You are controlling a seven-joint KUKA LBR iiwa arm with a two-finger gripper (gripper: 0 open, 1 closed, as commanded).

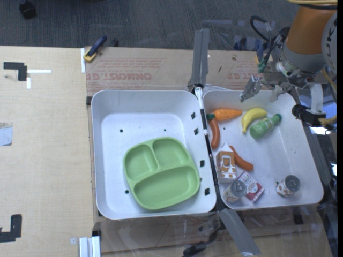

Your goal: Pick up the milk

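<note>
The milk (226,165) is a small white carton with an orange print, lying in the left-front part of the right bin (311,154). My gripper (263,90) hangs over the bin's back edge, well behind the milk and to its right. Its two fingers stand open with nothing between them. The grey arm with its orange band (313,20) comes in from the upper right.
Around the milk lie a red sausage (214,134), an orange-red piece (242,159), a can (237,189) and a red packet (254,190). Farther back are a carrot (228,113), banana (253,116) and green bottle (263,126). A green divided plate (161,173) sits in the left bin.
</note>
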